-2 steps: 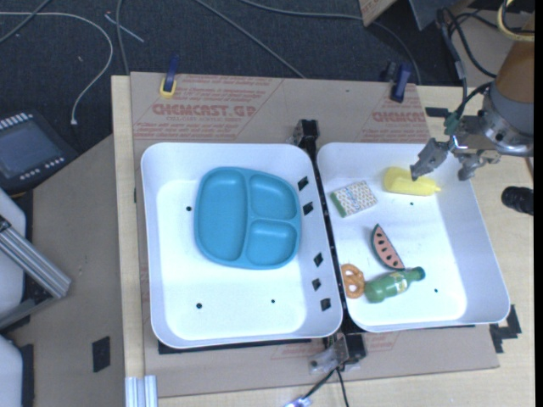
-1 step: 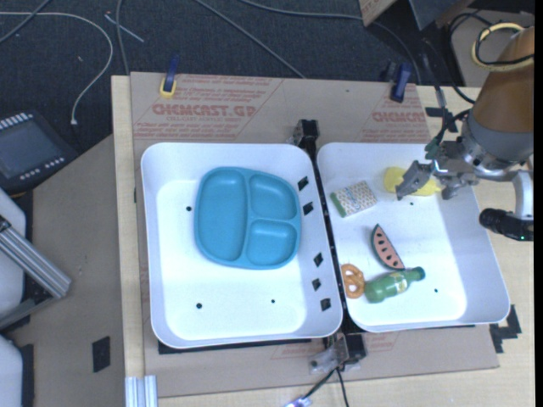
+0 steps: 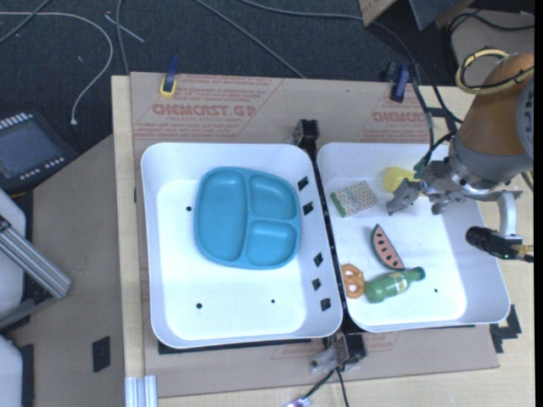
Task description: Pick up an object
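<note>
Inside left bin, blue plate

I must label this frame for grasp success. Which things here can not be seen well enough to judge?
- Pincer: small and dark in the camera view; open or shut cannot be told.
- Yellow object: partly covered by the pincer; its shape is unclear.
- Pretzel: the bottle lies against it; whether they overlap is unclear.

A sky-blue three-compartment plastic plate lies in a plain white shallow bin, while a neighbouring white bin holds a green toy bottle, a red black-seeded watermelon slice, an orange-brown pretzel, a yellow rounded object and a green-grey speckled rectangular sponge.
</note>
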Motion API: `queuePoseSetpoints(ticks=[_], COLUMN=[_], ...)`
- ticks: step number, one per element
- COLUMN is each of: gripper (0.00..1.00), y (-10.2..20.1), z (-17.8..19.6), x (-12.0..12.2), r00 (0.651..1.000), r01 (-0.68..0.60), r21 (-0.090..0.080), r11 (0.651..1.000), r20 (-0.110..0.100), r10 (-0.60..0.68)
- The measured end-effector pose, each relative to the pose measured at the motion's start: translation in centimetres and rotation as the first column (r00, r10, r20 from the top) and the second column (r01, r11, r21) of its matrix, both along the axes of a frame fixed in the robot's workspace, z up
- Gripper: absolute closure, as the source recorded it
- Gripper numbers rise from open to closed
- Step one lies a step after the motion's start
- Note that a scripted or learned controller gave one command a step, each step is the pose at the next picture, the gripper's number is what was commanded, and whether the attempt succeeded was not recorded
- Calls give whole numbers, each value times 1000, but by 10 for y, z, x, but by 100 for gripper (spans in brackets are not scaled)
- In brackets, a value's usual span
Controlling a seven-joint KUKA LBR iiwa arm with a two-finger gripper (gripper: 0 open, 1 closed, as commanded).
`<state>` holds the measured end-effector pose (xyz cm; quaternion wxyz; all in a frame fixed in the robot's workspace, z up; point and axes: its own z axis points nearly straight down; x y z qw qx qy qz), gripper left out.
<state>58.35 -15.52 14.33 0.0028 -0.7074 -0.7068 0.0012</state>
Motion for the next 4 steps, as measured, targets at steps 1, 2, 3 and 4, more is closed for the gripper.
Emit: queuePoseSetpoints(ticks=[1,2,3,4], gripper=[0,100,100,100], y=[1,1,8,5], z=[-53,-38,23,88], x=[-1,1,1,4], r00=[1000,1000,1000,1000], r01=[-1,-1,-3,-2], r21=[0,-1,-3,-4], r11=[1000,1000,1000,1000], r20=[0,6,11,14], r10=[1,1,3,2])
